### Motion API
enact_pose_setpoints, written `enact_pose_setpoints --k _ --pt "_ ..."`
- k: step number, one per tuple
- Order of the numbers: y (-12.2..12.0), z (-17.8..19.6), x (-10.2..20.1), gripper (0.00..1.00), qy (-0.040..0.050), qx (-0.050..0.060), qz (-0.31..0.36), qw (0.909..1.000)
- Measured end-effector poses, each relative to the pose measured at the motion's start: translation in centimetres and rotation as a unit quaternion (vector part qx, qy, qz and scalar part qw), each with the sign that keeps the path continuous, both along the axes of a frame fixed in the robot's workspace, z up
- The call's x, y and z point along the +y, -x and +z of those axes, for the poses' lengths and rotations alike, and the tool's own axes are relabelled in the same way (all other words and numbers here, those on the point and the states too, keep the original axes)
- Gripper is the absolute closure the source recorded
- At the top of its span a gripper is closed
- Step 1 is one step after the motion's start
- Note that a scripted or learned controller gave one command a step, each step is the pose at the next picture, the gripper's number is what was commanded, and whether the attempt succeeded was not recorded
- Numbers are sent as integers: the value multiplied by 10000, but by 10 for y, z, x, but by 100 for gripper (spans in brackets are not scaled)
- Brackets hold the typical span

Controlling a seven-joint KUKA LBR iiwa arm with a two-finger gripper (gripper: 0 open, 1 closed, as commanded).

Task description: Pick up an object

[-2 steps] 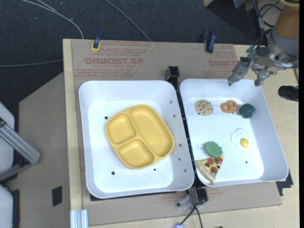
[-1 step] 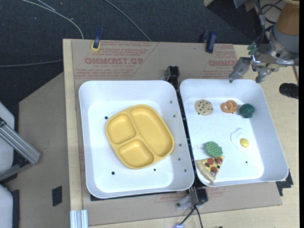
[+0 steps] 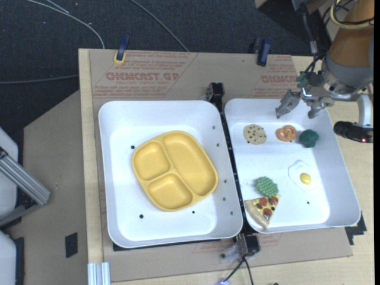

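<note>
Above the right bin (image 3: pixel 332 159), the gripper (image 3: pixel 300 106) hovers with fingers spread wide, holding nothing, near a cookie (image 3: pixel 255 134), pretzel (image 3: pixel 286 133) and green lump (image 3: pixel 308 138).

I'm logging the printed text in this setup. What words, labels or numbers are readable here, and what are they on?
"CHEMCAST GP", in red, on the brown board behind the left bin.
A second red print on the same board behind the right bin is partly hidden, unreadable.
The fine red lines around both prints are too small to read.
</note>
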State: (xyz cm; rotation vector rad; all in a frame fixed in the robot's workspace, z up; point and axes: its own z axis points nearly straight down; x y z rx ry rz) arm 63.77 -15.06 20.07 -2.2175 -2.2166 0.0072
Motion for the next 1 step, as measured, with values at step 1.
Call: enact_pose_setpoints --k 1 --pt "6 -58 3 0 3 -26 2 10000"
